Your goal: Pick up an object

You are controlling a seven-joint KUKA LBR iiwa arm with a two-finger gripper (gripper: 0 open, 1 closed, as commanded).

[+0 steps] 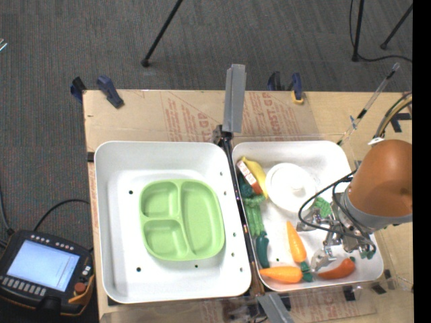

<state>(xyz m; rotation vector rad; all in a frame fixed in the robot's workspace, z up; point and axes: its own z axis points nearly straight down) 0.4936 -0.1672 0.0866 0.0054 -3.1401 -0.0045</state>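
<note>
The gripper (335,247) hangs low over the right bin (323,148), near its front right corner. Honestly can't tell how it's set, too much metal and cable clutter. Just below it lies a red-orange pepper (337,269). To the left there are 2 carrots, one upright-ish (295,242), one flat (283,273). Further back, a white bowl (291,184) and a banana (256,173). The left bin (114,160) has a green divided plate (182,219) with 3 sections.
</note>
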